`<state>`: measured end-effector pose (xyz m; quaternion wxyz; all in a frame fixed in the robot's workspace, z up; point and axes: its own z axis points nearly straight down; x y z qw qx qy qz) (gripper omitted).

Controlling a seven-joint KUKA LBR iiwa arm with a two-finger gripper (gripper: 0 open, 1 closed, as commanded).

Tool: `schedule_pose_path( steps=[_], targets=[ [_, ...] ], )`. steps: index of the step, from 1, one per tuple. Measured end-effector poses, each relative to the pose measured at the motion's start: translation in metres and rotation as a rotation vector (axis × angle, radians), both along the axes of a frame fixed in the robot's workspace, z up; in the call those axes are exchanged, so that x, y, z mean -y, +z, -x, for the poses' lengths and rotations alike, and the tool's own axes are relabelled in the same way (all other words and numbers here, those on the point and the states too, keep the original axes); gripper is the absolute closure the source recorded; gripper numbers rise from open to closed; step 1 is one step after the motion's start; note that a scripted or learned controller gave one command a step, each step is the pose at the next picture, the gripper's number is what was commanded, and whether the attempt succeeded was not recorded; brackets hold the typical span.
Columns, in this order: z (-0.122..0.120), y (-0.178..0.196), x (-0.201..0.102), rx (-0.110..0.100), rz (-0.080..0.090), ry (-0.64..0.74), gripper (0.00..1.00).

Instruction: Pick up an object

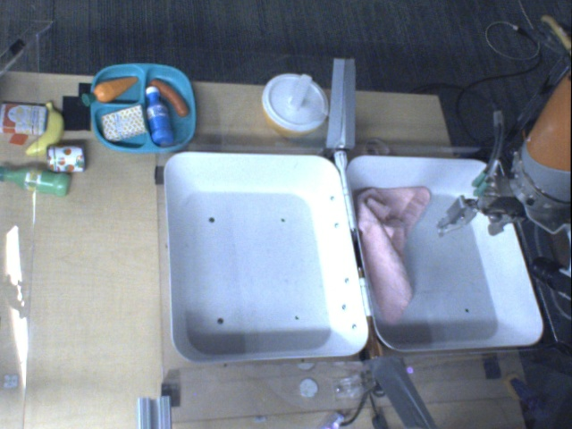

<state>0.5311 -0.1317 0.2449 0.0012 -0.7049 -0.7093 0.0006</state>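
Observation:
A crumpled pink cloth (388, 244) lies along the left side of the right bin (500, 324), against the divider. My gripper (468, 214) hangs over the right part of that bin, to the right of the cloth and apart from it. Its fingers (450, 219) point left and stand spread, with nothing between them. The grey arm with its orange band enters from the right edge.
The left bin (255, 248) sits beside the right one. Behind the bins stand a white lidded cup (295, 103) and a blue tray (143, 107) of toy food. A banana (46, 130), a can (65, 158) and a green bottle (36, 180) lie at far left.

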Motion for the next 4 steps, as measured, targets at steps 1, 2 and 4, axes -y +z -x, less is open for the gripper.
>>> schedule_pose_path(
  steps=[1,2,4],
  targets=[
    [-0.061,-0.058,0.008,0.002,0.001,0.087,0.0],
    [-0.067,-0.151,-0.028,0.007,0.001,0.092,0.0],
    [-0.097,-0.146,-0.025,0.007,0.001,0.427,0.0]
  ],
)
